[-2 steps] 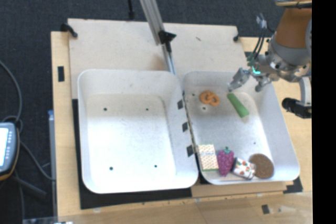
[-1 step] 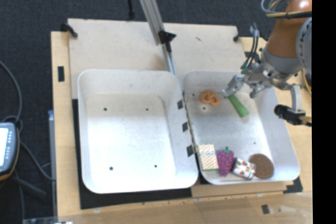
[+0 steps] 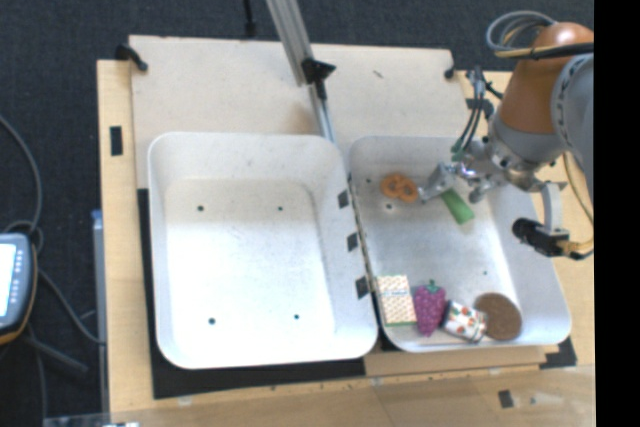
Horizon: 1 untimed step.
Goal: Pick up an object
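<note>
- Plainly, the gripper (image 3: 452,183) hung low over the right bin (image 3: 520,255), in its upper half, with the arm (image 3: 535,110) reaching in from the right.
- A green object (image 3: 458,208) lay just below the fingertips, touching or nearly so; an orange piece (image 3: 400,187) sat just to their left. Whether the pincer was wide or narrow could not be told, and nothing showed clearly between the fingers.
- To do the step well, I judged the fingers should straddle the green object across its narrow side, settle to the bin floor, then close before lifting straight up, keeping off the orange piece.
- Along the bin's near wall lay a patterned block (image 3: 395,299), a purple item (image 3: 431,308), a small spotted item (image 3: 463,320) and a brown disc (image 3: 498,314), well apart from the gripper.
- The left bin (image 3: 250,245) stood beside it on a pale wooden bench (image 3: 230,85); dark carpet lay around, and a metal rail (image 3: 280,0) slanted in from above.
</note>
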Motion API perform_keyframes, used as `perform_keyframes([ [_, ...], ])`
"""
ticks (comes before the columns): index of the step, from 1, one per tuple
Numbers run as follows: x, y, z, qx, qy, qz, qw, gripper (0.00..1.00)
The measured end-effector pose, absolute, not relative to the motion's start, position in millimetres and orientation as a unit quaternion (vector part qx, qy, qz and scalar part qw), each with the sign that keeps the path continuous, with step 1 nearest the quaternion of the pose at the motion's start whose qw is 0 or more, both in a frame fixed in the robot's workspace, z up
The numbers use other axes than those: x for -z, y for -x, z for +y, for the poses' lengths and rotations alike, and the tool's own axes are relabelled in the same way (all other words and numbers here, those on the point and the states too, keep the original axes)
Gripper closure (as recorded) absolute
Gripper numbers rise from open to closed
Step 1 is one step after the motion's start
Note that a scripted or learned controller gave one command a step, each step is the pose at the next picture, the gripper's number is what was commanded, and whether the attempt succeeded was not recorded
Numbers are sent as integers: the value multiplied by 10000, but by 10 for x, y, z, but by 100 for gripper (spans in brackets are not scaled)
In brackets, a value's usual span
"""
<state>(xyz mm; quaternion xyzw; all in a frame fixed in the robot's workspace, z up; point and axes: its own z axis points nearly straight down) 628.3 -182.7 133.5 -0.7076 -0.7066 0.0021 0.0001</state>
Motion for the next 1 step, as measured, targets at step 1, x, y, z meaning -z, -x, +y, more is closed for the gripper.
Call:
perform_keyframes([
  [1,-1043,-6309,-1858,3,7080,-7062,-67,0],
])
